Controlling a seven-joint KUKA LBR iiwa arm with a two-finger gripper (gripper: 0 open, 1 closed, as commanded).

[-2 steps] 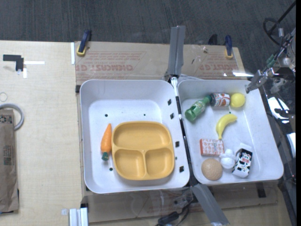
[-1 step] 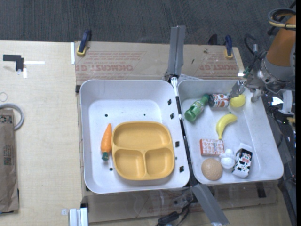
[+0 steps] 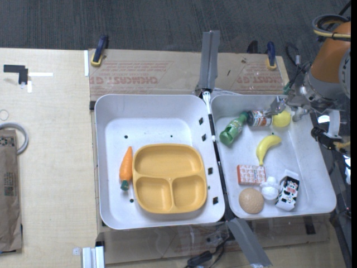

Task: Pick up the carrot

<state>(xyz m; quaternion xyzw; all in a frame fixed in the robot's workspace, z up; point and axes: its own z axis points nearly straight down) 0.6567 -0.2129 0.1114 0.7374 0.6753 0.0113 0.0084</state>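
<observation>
Orange carrot [image 3: 126, 165] flat in left bin [image 3: 106, 121], wedged btwn wall & yellow tray [image 3: 169, 178], green end toward cam. Tight gap on tray side, prob needs grasp across width. Gripper [image 3: 287, 106] over right bin's far corner by lemon [image 3: 281, 119], well apart from carrot. Jaw state: can't tell.

carrot [image 3: 126, 167] | open above and left | yellow tray [image 3: 169, 178] touching right
</observation>
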